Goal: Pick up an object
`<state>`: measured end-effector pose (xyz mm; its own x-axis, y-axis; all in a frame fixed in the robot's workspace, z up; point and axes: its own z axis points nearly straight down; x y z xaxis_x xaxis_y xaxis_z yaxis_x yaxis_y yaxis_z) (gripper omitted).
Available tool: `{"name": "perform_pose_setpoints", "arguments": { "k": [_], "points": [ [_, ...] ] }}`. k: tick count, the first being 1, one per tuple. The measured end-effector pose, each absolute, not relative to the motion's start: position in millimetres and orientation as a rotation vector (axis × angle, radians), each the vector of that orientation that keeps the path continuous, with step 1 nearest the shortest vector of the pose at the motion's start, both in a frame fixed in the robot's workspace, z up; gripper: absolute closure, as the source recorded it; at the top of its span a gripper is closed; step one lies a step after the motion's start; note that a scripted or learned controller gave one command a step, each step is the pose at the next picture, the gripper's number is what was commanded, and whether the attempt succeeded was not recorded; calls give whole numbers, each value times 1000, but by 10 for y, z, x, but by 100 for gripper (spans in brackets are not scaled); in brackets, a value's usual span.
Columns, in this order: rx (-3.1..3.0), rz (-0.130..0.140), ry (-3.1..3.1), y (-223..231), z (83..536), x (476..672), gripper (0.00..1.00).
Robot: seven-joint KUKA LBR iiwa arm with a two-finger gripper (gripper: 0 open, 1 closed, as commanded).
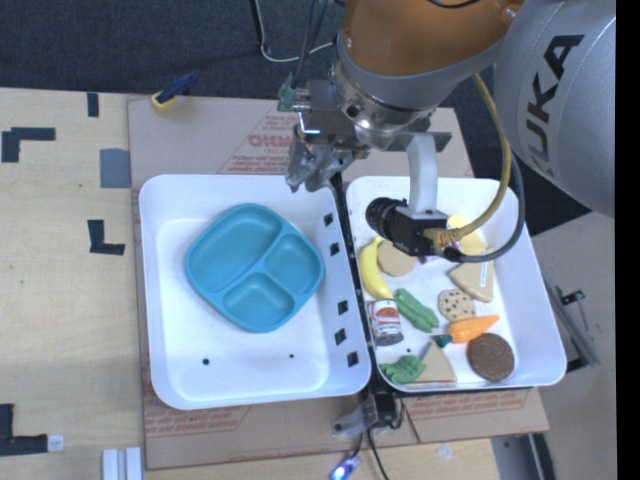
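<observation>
Objects for picking lie crowded in the right bin (535, 298), while the left bin (160, 268) carries a blue divided plate (255, 266) near its centre with bare white floor around it, widest toward 6 o'clock. The gripper (312, 168) hangs over the far end of the wall between the bins, at 1 o'clock from the plate; nothing shows between its tips, and how far apart they stand cannot be told. In the right bin, a banana (373, 271) lies by the dividing wall, a small can (386, 321) at 6 o'clock from it, then a green pod (415, 309), a carrot (470, 329) and a brown round cookie (491, 356) toward 5 o'clock. Both bins rest on the table (60, 298).
</observation>
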<state>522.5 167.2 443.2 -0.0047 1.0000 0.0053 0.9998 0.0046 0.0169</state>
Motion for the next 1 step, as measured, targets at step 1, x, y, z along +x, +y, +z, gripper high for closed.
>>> {"name": "perform_pose_setpoints", "arguments": {
  "k": [1],
  "points": [
    [2231, -29, 2224, 1383, 2698, 5217, 100]
  ]
}}
